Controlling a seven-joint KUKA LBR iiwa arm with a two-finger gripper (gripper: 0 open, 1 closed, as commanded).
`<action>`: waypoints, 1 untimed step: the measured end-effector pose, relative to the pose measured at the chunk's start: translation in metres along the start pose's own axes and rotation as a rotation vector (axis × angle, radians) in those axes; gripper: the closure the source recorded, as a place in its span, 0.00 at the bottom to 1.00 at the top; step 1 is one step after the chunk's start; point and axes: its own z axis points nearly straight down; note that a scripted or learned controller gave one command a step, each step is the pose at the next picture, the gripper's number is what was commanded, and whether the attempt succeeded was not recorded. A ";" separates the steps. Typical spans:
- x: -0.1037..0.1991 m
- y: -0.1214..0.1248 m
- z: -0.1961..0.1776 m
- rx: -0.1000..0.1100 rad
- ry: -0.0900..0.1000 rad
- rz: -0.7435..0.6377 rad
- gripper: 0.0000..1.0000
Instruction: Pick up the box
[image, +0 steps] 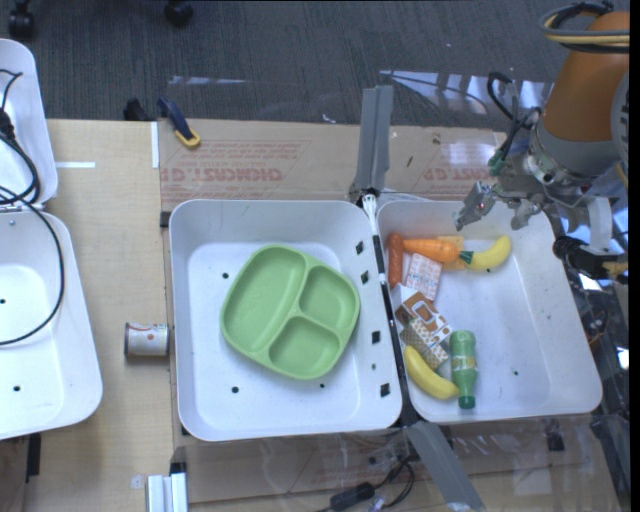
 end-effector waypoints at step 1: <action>-0.031 -0.069 0.034 0.001 0.001 0.007 0.00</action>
